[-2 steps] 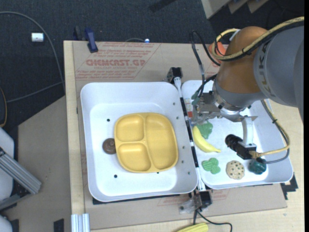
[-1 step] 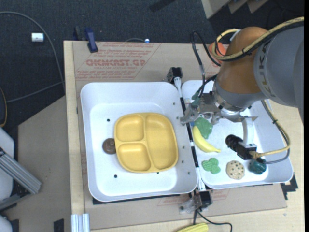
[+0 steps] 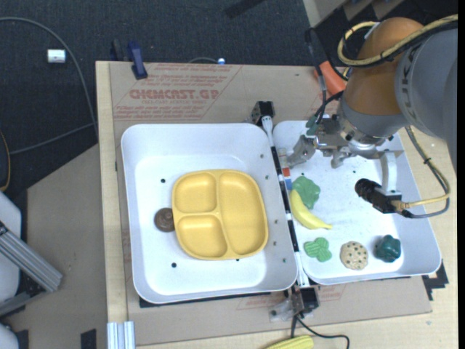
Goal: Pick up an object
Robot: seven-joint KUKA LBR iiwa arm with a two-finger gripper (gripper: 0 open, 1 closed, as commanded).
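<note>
Grey gripper [image 3: 328, 153] above right bin [image 3: 418, 249]

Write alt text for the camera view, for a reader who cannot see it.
A grey robot arm hangs over the right bin, which holds a toy banana, green toy vegetables, a cookie and a teal piece. The left bin holds a yellow divided plate beside a brown disc.
</note>
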